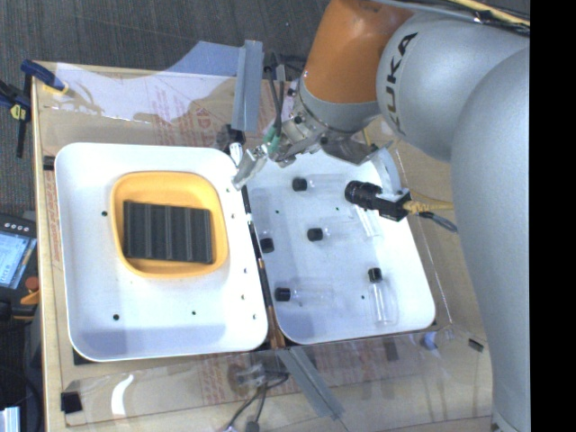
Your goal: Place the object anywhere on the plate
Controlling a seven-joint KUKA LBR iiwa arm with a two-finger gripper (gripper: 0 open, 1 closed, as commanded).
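Well below the hand (255,162) lies a vial (382,297) (black-capped).

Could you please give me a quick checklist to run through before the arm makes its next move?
1. Yellow plate sits in the left bin: ok.
2. Vials lie in the right bin, e.g. capped vial: ok.
3. Vial between the gripper fingers: cannot tell.
4. Gripper over the plate: not ok, it is at the bins' divide.
5. Dark grate on the plate leaves room: cannot tell.
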